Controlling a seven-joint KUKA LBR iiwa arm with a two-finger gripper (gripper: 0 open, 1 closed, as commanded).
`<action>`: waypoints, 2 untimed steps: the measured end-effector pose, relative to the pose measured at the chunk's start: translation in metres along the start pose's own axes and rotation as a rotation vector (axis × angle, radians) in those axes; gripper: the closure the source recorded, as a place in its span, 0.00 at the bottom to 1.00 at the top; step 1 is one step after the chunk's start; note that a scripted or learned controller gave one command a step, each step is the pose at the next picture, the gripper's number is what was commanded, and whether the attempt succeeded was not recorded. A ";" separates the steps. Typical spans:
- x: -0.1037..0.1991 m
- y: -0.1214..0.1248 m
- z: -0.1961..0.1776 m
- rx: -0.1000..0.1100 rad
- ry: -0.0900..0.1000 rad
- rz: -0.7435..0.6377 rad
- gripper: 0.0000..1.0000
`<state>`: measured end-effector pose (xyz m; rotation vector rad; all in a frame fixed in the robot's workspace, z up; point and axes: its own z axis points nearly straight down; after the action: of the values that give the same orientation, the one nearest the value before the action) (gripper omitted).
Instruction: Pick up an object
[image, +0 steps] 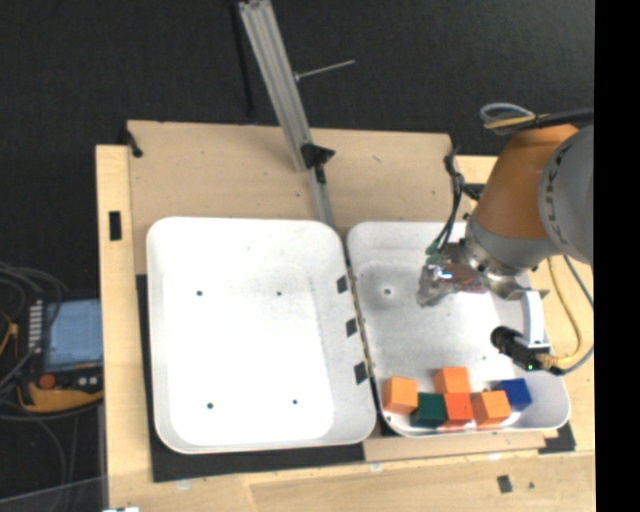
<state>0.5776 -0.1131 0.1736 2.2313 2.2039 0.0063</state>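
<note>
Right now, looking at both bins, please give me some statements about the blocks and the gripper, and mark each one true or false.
1. The blocks all lie in the right bin. True.
2. The gripper hangs directly over the blue block. False: it is over the bin's bare upper part, apart from the blocks.
3. The green block lies beside an orange block. True.
4. The blocks are gathered at the bin's far edge. False: they sit along its near edge.
5. There are several orange blocks. True.
</note>
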 end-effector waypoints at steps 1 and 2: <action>-0.007 0.002 -0.045 0.000 0.000 -0.004 1.00; -0.012 0.004 -0.109 -0.002 0.000 -0.016 1.00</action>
<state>0.5808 -0.1253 0.2831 2.2129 2.2201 0.0076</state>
